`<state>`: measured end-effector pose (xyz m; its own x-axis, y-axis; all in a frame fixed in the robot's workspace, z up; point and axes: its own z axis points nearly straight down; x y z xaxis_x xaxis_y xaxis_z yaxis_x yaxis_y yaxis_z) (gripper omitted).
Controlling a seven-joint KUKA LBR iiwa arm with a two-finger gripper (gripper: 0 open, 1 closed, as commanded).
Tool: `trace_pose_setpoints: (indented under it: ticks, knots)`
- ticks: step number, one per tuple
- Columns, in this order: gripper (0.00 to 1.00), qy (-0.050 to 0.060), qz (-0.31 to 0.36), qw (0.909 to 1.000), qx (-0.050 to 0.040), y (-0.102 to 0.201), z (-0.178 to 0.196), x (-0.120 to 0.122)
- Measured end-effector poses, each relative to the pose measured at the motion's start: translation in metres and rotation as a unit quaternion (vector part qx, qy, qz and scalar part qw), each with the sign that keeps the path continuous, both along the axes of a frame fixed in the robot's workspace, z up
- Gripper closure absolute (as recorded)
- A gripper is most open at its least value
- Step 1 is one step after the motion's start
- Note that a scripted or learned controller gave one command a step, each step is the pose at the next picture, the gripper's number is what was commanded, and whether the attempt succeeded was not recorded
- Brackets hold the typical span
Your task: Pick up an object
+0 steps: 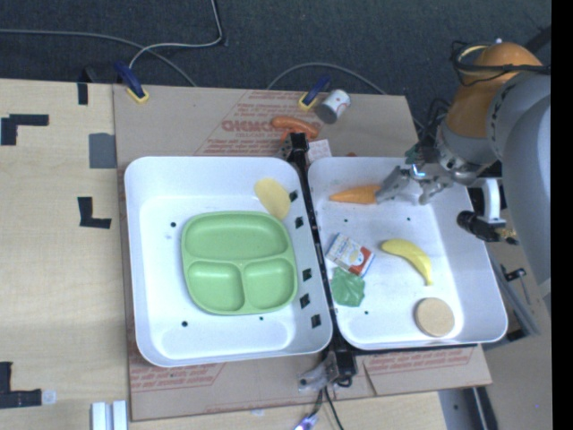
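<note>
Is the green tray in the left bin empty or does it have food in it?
Empty. The green tray's three compartments show bare green; the yellow piece lies outside it.

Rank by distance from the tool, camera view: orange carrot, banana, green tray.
Measured from the tool:
1. Orange carrot, right bin, just off the tool's tip.
2. Banana, right bin, middle.
3. Green tray, left bin.

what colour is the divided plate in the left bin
Light green: the divided plastic plate, seen best in the camera view.
</note>
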<state>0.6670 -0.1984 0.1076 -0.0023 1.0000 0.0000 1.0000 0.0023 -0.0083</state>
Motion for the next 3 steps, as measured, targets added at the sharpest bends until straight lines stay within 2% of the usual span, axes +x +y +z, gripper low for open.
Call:
trace_pose_setpoints:
  ticks: [1,2,3]
  knots:
    - [0.00,-0.006,-0.001,1.0000,-0.0009,0.016,-0.021,-0.059]
    - [0.00,-0.007,-0.001,1.0000,-0.0019,0.039,-0.021,-0.085]
    - [0.00,0.005,0.000,1.0000,0.0008,-0.016,-0.013,-0.002]
